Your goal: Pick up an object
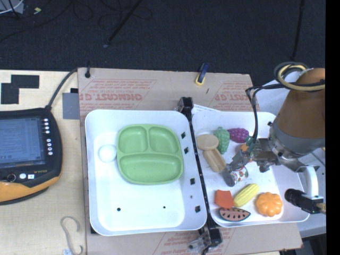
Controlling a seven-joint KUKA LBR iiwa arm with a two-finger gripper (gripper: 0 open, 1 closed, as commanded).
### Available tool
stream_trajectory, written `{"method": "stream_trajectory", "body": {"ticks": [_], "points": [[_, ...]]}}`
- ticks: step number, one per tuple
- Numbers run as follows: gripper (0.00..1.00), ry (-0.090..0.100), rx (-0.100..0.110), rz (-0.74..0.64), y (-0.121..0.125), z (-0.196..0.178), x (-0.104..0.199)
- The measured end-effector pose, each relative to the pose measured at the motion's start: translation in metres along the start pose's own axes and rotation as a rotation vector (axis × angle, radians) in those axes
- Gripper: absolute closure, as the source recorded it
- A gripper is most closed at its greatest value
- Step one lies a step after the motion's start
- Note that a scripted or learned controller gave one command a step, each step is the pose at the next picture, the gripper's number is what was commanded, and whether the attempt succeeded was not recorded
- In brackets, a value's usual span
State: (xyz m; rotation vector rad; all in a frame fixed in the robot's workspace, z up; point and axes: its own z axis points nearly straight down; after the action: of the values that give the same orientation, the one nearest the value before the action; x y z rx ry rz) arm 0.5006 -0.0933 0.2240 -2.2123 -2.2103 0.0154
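Camera view: the arm (300,113) enters at the right of the frame and its gripper (236,173) sits low over the right bin (276,217), among the toy foods at centre right. Whether it is apart or clamped cannot be told. Nearest it lie a tan wooden piece (211,152), corn (246,194) and a red block (223,198). Nothing appears lifted; the pick looks not yet done. The left bin (106,211) carries a green divided plate (149,154).

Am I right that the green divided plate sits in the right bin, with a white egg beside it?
Not quite. The camera view shows the green divided plate in the left bin, not the right one. The white egg does lie beside it, on its left.
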Motion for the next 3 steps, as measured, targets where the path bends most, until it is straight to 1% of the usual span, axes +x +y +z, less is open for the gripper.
{"method": "stream_trajectory", "body": {"ticks": [1,2,3], "points": [[0.00,-0.001,-0.008,-0.001,0.002,-0.004,0.000],[0.00,0.000,-0.004,-0.001,-0.004,0.044,-0.003],[0.00,0.000,-0.004,-0.001,-0.009,0.093,-0.008]]}}
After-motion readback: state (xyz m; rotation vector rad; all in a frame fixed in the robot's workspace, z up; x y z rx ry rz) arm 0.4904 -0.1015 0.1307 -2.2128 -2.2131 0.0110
